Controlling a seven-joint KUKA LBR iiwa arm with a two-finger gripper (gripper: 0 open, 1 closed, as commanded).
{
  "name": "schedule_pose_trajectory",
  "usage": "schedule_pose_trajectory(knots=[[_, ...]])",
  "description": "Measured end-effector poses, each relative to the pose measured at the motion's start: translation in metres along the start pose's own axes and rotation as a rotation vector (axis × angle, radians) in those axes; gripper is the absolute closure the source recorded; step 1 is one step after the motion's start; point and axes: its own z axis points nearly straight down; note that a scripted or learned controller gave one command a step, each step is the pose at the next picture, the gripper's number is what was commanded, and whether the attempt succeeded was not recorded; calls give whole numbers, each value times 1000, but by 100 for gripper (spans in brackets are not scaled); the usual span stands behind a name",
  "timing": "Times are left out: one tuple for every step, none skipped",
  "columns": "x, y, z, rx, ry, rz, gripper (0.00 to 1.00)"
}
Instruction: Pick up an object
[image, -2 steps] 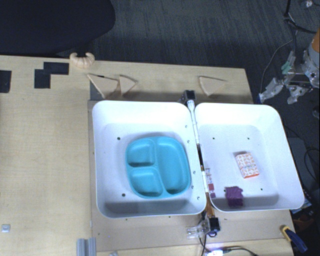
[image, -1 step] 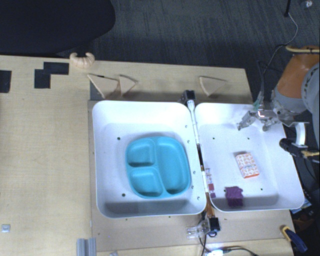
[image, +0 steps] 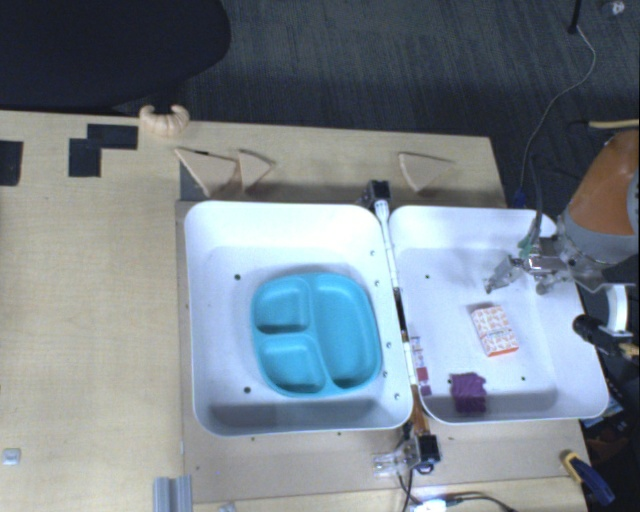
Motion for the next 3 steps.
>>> schedule_pose_trajectory(knots=[[21,-104,17,-3,0,1,0],[22,-102,6,-7,-1,0,100],[54,-38,-104,-3,0,-3,100]])
